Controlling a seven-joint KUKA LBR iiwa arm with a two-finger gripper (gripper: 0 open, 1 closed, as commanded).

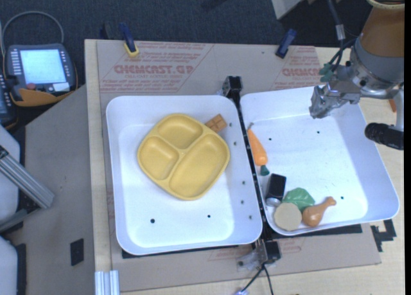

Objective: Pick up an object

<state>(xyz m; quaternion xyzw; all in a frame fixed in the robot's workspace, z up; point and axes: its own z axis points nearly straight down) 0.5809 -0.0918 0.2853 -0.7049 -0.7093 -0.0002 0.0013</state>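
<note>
Seen from above the bench, the gripper (319, 108) is held over the far side of the right bin (359, 159), nothing visible between its fingers; how far they are parted cannot be told. The objects are gathered along that bin's left and near edges: a carrot (257, 148), a black block (276, 186), a green piece (299, 196), a round tan piece (288, 216) and a drumstick (317, 211). A yellow divided plate (183, 156) is seen in the left bin (128, 210), a small brown block (216, 123) at its far edge.
</note>
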